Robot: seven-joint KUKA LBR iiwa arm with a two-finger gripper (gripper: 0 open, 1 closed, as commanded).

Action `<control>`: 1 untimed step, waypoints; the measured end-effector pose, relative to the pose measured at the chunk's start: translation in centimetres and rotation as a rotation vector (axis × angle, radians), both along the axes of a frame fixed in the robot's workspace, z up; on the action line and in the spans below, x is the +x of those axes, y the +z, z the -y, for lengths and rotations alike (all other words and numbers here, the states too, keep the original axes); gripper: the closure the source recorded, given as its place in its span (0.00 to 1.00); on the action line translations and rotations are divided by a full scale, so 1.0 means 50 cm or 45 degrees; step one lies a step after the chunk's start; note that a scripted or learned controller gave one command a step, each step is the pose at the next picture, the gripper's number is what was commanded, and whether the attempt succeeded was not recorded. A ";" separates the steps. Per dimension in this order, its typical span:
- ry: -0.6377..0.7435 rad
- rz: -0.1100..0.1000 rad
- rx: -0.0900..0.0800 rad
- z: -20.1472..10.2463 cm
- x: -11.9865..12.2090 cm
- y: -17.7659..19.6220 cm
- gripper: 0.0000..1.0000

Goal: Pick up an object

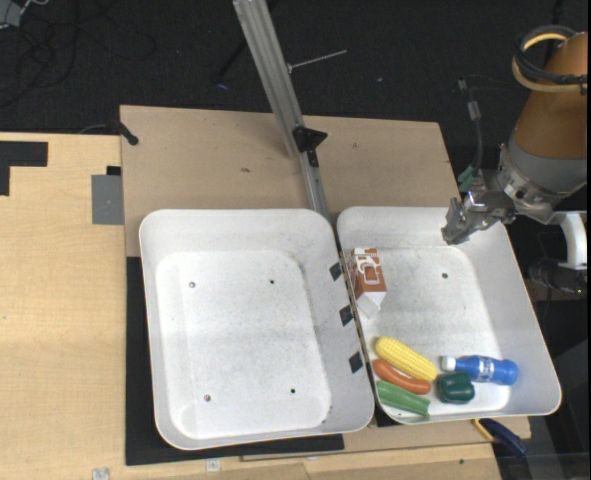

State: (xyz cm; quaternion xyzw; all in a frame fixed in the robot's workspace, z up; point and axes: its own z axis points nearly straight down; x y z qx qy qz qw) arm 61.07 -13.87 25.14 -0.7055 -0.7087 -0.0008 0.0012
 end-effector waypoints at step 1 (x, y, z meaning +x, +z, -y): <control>-0.001 -0.003 0.000 -0.089 0.017 -0.007 1.00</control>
